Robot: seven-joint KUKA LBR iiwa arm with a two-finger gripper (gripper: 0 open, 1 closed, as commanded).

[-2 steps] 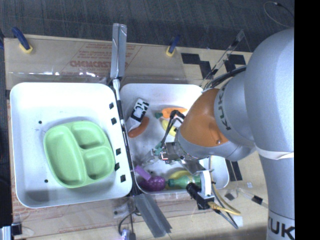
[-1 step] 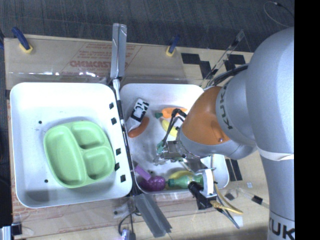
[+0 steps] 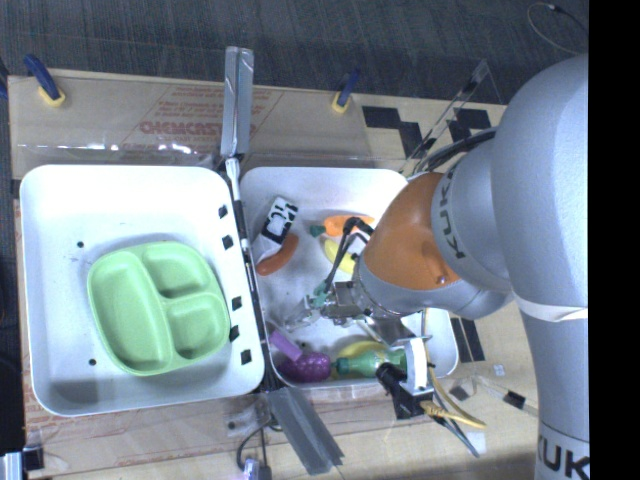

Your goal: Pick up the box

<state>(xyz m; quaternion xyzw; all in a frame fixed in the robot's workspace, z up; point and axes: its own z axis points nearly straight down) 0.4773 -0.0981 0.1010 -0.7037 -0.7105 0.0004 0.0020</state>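
While arm overhangs, perhaps one box (image 3: 279,218)

My own wrist (image 3: 420,248) blocks the middle of the right bin (image 3: 300,183), so my fingers and whatever's underneath are hidden; can't pick out the box.

A robotics lab. A big grey arm (image 3: 520,218) reaches over a counter (image 3: 120,118) with two white bins (image 3: 40,198) clamped by blue clips (image 3: 45,80). Loose cables (image 3: 450,138) trail beside dark carpet (image 3: 300,18).
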